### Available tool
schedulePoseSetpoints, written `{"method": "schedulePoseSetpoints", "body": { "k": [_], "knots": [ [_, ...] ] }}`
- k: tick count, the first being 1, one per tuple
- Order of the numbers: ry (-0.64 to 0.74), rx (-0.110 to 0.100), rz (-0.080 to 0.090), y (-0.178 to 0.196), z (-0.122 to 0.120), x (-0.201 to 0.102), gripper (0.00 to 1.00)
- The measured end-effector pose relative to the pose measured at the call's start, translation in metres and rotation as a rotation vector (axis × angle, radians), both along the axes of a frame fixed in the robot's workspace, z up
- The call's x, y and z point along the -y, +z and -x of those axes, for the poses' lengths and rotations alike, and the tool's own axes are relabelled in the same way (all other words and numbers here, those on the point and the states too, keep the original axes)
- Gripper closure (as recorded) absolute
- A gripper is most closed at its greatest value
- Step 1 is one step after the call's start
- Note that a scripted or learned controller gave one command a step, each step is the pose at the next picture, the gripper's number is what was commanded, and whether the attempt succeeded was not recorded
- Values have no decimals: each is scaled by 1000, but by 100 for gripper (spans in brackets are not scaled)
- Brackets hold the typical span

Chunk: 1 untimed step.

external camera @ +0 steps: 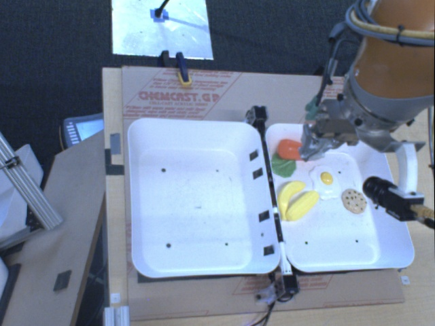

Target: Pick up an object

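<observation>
Tomato point(289, 148): red, in the right bin point(353, 253) near its far left corner, beside a green piece point(283, 166).
Gripper point(307, 153): low over the bin, just right of the tomato; whether the jaws are open or closed cannot be told.
Other toys: bananas point(298, 200), fried egg point(327, 179), cookie point(353, 200).
Writing: red "CHEMCAST" on the brown board point(177, 95).
Left bin point(194, 195): white, dotted with small holes.
Surroundings: dark carpet point(54, 46), shiny plate point(162, 19).
</observation>
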<state>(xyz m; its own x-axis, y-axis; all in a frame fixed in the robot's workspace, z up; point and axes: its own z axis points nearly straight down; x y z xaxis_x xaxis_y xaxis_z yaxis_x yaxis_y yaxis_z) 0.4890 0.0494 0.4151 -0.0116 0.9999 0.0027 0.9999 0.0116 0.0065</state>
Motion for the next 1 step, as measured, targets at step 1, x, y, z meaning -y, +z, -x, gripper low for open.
{"method": "schedulePoseSetpoints", "body": {
  "k": [1],
  "knots": [
    [-2,3,0,68,2,-52,100]
  ]
}}
